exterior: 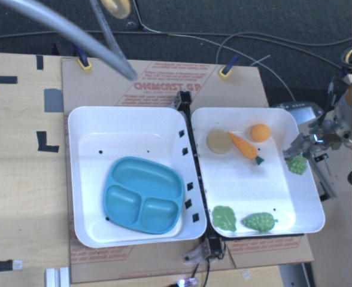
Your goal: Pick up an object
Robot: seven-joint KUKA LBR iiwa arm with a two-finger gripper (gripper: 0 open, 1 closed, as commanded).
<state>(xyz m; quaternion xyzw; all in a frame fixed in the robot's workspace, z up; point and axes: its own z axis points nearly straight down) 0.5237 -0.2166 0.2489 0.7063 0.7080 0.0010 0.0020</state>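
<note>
My fingers [303, 147] hang over the 3 o'clock rim of the right bin [248, 184], and from this slant I cannot tell whether they are spread or closed, nor whether anything sits between them. Just below them, at my 6 o'clock, a green sprig [296, 164] leans on the bin's wall. It is the closest thing to me, so I judge it the likely target, though lying against the wall it leaves little room on one side.

Further in, toward 9 o'clock from me, the carrot [245, 146] lies slantwise on open floor with the orange ball [260, 132] just beside its thick end and a beige disc [218, 142] touching its tip — crowded, but clear of the walls. At the bin's 6 o'clock edge two more green pieces, a leaf [224, 217] and a knobbly one [260, 222], sit near each other.

Farthest off, in the left bin [83, 160], a blue tray [143, 194] lies flat — broad and shallow, a poor thing to pinch. Both bins rest on the bench [20, 160].
</note>
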